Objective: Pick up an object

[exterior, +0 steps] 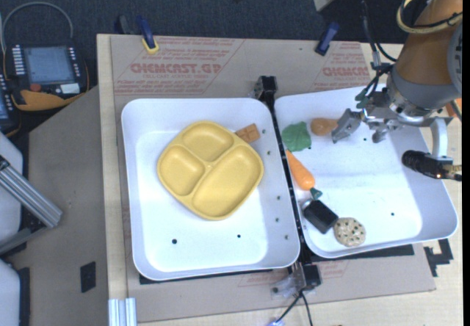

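Two shallow white bins sit side by side on a bench, seen from above at a slant. In the left bin [147,244] one yellow divided plate [211,169] lies near the middle, with one small brown block [248,133] just beside its upper right edge. In the right bin [411,222] five small things are gathered along the left wall: one green lump [297,136], one orange-brown rounded piece [322,126], one toy carrot [300,171], one black block [320,216] and one round speckled cookie [349,231]. The gripper [362,128] hangs over the upper part of the right bin, just right of the orange-brown piece. Its jaws are spread apart and nothing is pinched between them. The step in hand is judged to be the approach, with no object yet picked up. The next move is judged to call for the jaws to be brought over one thing, most likely the nearby orange-brown piece, lowered around it, and then closed.
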Available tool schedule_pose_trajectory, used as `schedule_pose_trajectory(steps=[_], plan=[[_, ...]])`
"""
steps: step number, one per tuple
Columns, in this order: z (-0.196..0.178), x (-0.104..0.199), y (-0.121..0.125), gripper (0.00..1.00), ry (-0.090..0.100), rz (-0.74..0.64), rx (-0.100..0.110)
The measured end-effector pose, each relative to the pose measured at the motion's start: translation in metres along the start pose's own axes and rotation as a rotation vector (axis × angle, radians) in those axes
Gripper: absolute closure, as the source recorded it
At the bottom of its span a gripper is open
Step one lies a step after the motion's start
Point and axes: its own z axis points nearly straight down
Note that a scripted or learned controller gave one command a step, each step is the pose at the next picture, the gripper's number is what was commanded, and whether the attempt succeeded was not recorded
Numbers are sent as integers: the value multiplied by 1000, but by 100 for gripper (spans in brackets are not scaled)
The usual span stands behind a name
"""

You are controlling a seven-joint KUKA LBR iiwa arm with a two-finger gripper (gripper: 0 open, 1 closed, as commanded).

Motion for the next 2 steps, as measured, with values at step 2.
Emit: schedule_pose_trajectory(steps=[2], plan=[[41,-5,-5,0,-1,-1,-10]])
